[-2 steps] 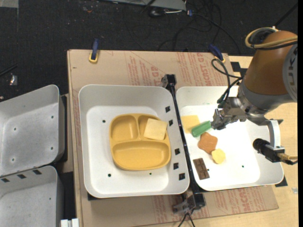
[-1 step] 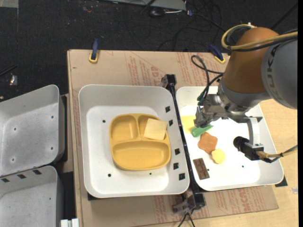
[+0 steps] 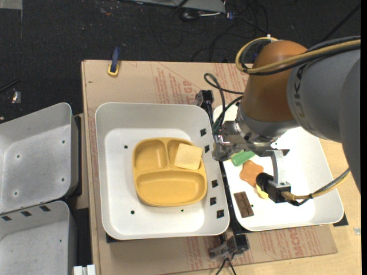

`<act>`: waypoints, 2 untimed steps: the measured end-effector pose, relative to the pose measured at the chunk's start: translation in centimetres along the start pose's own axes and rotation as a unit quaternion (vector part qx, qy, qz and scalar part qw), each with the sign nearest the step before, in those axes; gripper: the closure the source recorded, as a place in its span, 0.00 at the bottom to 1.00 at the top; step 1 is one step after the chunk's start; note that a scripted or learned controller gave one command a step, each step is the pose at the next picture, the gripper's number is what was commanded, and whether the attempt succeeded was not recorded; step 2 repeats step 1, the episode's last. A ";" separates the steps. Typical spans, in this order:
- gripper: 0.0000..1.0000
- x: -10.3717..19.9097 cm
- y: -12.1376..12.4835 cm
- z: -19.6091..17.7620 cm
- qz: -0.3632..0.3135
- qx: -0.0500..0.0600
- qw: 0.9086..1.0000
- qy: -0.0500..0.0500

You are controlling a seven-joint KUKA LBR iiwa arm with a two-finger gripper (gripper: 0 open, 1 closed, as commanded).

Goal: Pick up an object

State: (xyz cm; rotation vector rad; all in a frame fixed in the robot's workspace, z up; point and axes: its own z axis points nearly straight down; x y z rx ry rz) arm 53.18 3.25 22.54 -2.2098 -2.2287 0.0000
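On the surface [image 3: 143,85] sit two white bins. The left bin [image 3: 114,199] holds a yellow divided tray [image 3: 166,185] with a pale yellow block [image 3: 187,156] resting on its upper right compartment. The arm [image 3: 298,90] hangs over the right bin [image 3: 321,205], above a green piece [image 3: 243,156], an orange piece [image 3: 250,172] and a brown bar [image 3: 242,204].

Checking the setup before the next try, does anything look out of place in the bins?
Nothing stands out. The yellow divided tray lies flat in the left bin, a pale square block resting in it; small items sit together in the right bin.
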 end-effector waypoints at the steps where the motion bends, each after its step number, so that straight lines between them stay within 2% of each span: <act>1: 1.00 5.2 -0.3 0.9 0.000 0.000 1.000 0.000; 2: 1.00 5.2 -0.3 0.9 0.000 0.000 1.000 0.000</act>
